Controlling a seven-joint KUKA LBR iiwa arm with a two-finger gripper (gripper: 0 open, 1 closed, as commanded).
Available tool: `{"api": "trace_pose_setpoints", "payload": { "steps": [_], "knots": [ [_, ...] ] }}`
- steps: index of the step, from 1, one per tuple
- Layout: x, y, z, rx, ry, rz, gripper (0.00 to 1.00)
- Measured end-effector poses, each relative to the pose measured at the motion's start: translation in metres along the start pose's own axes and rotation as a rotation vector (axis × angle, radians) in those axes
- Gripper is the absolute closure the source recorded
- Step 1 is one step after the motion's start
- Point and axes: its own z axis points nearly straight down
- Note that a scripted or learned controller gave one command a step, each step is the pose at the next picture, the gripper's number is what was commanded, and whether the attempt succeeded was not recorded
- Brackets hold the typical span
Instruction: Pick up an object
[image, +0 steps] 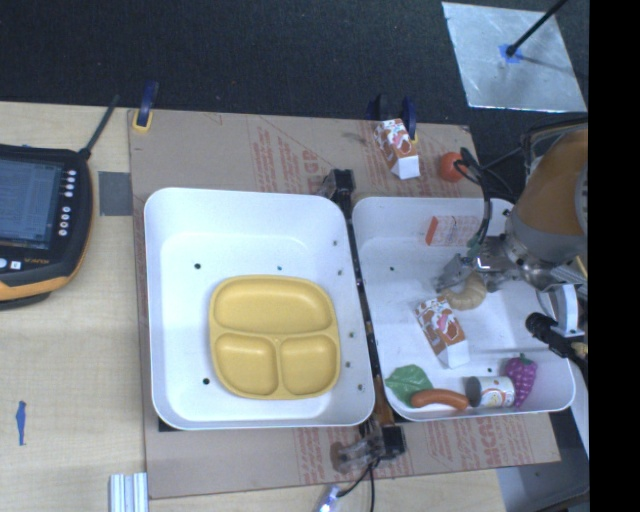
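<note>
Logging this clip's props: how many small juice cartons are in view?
2. One carton lies in the right bin; another carton stands on the cardboard behind the bins. The arm may hide others.

Light was even and bright from overhead; the left bin (170, 250) glared nearly blown-out white (soft shadows along its inner walls), and the whole frame was slightly soft.

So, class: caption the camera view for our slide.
Tool down at a tan lump in the right bin; yellow tray in the left.

text: none legible | cardboard sheet (300, 150): red print, unreadable | cartons: labels too small
</note>
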Motion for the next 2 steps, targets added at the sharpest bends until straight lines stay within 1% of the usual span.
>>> {"api": "trace_pose_setpoints", "payload": {
  "steps": [1,2],
  "knots": [
    [-0.001,0.000,-0.011,0.000,-0.001,-0.001,1.00],
    [0.074,0.037,-0.072,-0.002,0.002,0.000,1.00]
  ]
}}
